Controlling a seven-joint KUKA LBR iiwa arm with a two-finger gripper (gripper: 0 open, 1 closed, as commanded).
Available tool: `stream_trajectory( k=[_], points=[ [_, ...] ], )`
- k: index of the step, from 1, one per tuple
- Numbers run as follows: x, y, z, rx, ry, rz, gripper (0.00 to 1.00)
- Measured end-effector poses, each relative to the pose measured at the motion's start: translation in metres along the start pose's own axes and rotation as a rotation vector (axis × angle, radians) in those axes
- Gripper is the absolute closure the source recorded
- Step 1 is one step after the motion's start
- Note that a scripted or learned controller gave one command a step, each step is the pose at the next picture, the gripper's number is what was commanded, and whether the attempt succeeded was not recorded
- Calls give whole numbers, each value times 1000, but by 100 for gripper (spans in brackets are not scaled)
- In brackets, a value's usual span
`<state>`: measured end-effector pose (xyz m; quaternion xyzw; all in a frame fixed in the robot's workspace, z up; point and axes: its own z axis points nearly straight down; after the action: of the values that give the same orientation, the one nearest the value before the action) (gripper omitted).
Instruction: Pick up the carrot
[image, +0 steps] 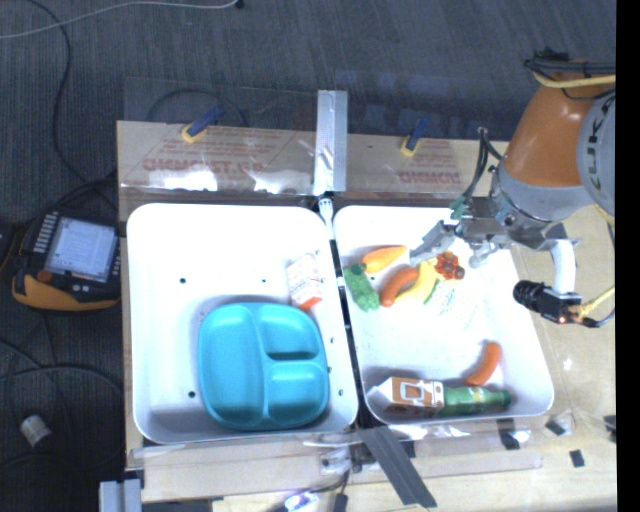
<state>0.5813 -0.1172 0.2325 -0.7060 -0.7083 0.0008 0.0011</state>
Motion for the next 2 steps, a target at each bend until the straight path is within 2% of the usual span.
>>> stream_trajectory(
  k=[1, 2],
  points=[
    [16, 75, 94, -1, -2, -250, 0],
    [-9, 57, 23, -1, -3, -382, 0]
  ],
)
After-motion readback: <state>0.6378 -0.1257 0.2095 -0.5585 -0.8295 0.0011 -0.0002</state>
